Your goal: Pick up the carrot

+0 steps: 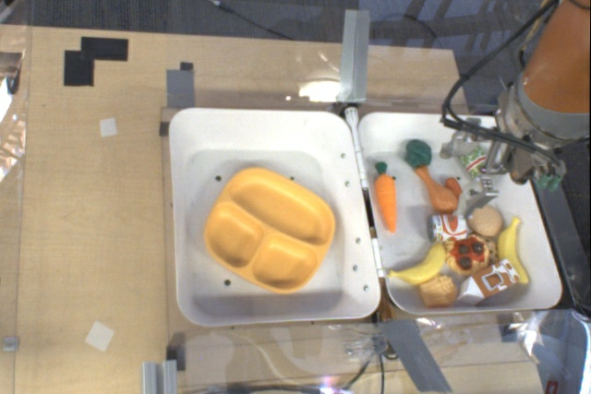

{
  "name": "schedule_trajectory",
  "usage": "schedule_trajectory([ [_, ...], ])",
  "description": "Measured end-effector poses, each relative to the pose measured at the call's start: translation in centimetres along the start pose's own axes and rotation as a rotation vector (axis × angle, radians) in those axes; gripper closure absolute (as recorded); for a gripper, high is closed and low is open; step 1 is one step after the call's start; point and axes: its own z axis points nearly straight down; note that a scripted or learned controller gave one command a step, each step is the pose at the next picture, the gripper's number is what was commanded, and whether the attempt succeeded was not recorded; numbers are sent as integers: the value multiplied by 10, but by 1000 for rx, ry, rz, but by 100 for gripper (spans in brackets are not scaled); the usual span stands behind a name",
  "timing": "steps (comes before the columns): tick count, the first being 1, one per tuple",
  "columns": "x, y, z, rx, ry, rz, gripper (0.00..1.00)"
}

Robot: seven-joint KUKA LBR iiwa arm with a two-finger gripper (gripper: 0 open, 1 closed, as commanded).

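Carrot (385,201) lies in the right bin (550,283), close to its left wall and just above mid-height. Long axis runs near parallel to that wall — green top (379,168) toward the far edge, tapered tip toward the near edge. It lies flat on the bin floor, touching nothing else.

Surroundings: a drumstick (437,187) lies to its right, slanting down and right, with a dark green piece (417,151) at its upper end. Toward the near edge, a banana (420,267) curves along the floor below the carrot tip, apart from it. A small can (447,227), a round bun (485,220), a second banana (511,249) and a cluster of small items crowd the near right corner. Nothing covers the carrot; the space above it is open.

Carrot appearance: plain orange body, smooth, widest just under the small green cap, narrowing to a blunt point.

Gripper (480,189) sits over the right half of the same bin, well apart from the carrot, fingers pointing down toward the bun — nothing seen between them; how far apart they stand cannot be judged.

Left bin (185,143) holds a yellow divided tray (268,228).
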Motion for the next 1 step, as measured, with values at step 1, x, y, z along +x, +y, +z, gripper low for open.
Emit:
schedule_trajectory([
  [1, -47, 14, 91, -3, 10, 25, 0],
])
